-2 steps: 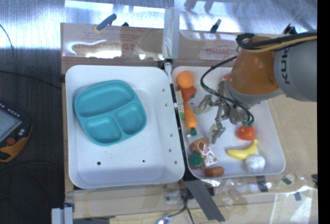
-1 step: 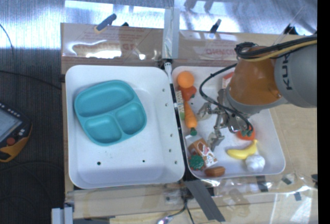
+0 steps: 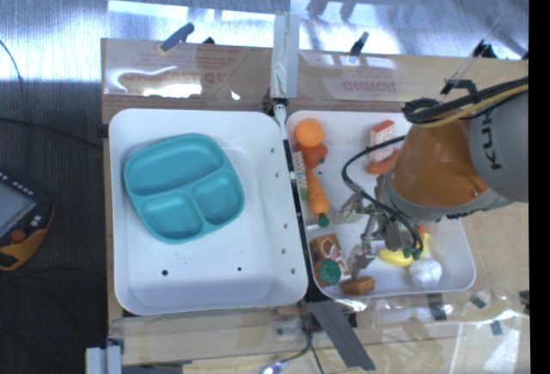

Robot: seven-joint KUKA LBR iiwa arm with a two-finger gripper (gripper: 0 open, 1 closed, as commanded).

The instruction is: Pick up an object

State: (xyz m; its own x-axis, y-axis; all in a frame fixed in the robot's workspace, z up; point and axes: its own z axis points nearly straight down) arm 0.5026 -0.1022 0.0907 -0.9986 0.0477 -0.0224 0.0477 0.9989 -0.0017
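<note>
My gripper [image 3: 357, 235] hangs low over the right bin [image 3: 460, 273], below the orange wrist band. It is open, one finger [image 3: 351, 210] toward the carrot and the other [image 3: 362, 258] near the front items, with nothing between them. Toy foods lie around it: an orange ball [image 3: 308, 133], a carrot [image 3: 317, 194], a red and white box [image 3: 382, 133], a yellow banana [image 3: 397, 258], a white lump [image 3: 424, 271], a brown round piece [image 3: 325, 247] and a brown oval [image 3: 358, 285]. The arm hides the bin's middle.
The left bin [image 3: 258, 269] holds a teal divided plate [image 3: 183, 187]. A ridge [image 3: 292, 192] separates the two bins. Black cables [image 3: 447, 104] loop above the arm. A handheld controller [image 3: 19, 222] lies on the floor at far left.
</note>
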